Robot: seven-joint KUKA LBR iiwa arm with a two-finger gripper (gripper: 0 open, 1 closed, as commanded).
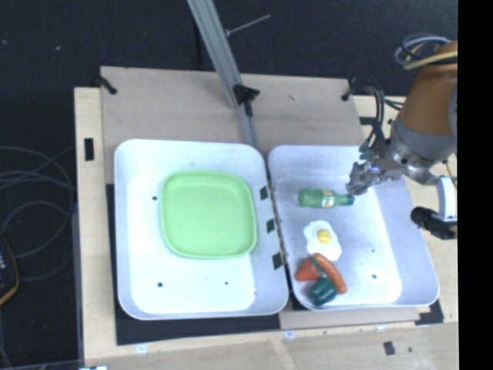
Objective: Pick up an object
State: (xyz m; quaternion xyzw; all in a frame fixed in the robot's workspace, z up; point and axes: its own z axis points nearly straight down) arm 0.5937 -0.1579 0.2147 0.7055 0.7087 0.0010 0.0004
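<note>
The claw [359, 177] hovered at the cap end of a green bottle [325, 200] in the right bin [385, 284], its spread impossible to tell. So far off-centre, a closing grip risked rolling the bottle toward the fried egg [323, 237].

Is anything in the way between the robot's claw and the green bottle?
Nothing visible. The gripper hangs right by the cap end of the green bottle in the right bin. The toy egg and the other toys lie farther along, off that path.
</note>
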